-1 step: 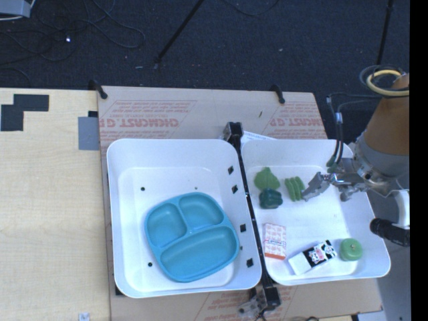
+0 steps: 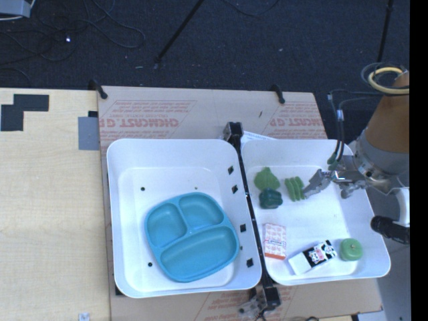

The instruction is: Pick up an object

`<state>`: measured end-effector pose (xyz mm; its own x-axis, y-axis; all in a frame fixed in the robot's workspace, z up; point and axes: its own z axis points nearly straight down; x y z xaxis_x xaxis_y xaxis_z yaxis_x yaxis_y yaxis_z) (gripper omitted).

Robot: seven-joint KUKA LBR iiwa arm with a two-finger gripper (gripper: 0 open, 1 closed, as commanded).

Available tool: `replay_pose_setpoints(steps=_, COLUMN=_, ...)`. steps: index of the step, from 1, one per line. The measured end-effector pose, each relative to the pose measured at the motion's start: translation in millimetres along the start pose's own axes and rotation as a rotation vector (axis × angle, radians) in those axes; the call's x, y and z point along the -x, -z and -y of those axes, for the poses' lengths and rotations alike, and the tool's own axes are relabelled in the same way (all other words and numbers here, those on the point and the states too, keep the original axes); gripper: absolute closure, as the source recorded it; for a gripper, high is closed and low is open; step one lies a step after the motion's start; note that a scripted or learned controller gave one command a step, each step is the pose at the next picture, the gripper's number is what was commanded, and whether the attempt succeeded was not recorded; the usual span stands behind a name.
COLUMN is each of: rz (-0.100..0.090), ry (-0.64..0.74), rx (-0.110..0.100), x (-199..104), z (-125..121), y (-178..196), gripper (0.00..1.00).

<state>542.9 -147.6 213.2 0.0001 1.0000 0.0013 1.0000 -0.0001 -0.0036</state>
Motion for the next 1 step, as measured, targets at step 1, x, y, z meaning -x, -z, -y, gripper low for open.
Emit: replay_pose_setpoints(steps=1, rz=-0.002, ry=0.000, rx=-0.005, x=-3.6, z=1.5, y=-64.3, gripper=0.00)
